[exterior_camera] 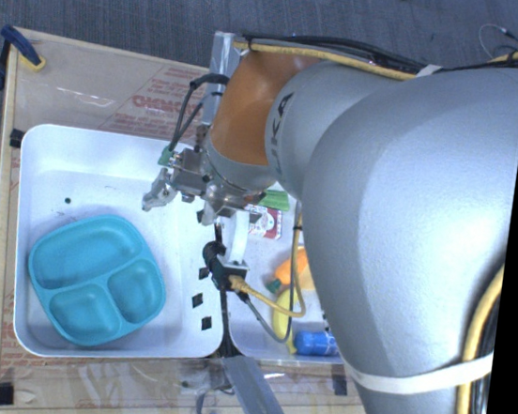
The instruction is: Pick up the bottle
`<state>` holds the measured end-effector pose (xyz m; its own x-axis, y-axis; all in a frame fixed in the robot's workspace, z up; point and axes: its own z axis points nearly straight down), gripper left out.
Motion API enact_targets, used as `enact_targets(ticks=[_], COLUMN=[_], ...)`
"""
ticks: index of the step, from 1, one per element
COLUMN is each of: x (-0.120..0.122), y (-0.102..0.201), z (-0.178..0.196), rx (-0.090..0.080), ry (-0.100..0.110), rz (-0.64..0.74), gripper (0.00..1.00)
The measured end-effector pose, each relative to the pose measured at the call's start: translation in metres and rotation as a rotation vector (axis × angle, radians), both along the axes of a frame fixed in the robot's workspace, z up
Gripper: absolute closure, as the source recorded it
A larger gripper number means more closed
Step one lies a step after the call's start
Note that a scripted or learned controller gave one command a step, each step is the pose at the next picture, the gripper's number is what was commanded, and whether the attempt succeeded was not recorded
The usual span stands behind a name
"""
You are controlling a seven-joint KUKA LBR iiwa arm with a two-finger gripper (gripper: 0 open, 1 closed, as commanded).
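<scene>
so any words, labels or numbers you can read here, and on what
None can be read for sure.
Red print on the clear sheet over the bench behind the left bin: upside down and blurred, unreadable.
Red and white label on the package by the wrist: too small to read.
Blue item in the right bin: any print too blurred.
Black square marks on the left bin's floor: no text.

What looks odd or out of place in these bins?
Nothing looks spilled or broken. The blue divided tray lies flat but turned askew in the left bin. The arm covers most of the right bin, so things there are only partly seen.
</scene>
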<state>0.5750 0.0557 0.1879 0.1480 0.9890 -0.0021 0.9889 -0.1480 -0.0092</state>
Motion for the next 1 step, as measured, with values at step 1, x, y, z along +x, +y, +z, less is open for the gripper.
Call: enact_targets(ticks=[1], x=[-0.0216], y=[0.0484], z=[-0.0429], rx=[-0.003], ry=[0.004], rz=[-0.299], gripper=[0.00])
